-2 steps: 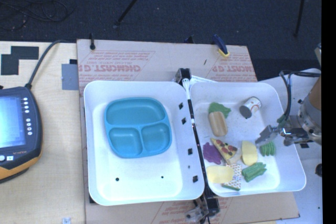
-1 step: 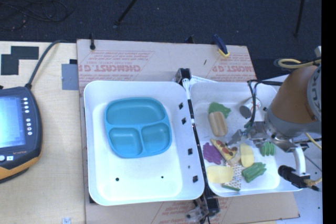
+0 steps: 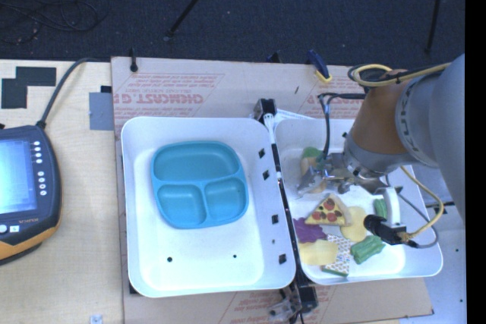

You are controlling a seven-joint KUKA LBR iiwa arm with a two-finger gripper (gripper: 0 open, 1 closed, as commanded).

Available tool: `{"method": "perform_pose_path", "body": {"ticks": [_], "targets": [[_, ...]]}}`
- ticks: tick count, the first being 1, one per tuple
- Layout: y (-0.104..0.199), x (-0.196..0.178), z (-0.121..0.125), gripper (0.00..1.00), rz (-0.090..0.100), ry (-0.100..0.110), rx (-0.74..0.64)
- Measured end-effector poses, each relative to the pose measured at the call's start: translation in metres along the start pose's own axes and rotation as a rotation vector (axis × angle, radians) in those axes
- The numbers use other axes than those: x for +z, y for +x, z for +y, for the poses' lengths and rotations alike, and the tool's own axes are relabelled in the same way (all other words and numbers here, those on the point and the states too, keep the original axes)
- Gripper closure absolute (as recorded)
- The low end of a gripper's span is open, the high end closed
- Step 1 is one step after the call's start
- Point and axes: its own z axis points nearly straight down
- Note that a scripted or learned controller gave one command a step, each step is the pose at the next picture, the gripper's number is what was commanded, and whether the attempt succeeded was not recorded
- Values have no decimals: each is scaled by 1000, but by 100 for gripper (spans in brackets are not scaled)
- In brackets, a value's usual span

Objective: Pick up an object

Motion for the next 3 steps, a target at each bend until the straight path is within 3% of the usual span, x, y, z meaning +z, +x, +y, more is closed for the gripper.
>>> {"method": "perform_pose_path", "body": {"ticks": [1, 2, 3], "targets": [[-9, 4, 68, 0, 7, 8, -6], [21, 6, 57, 0, 6, 12, -4], [-28, 5, 66, 0, 6, 8, -4]]}}
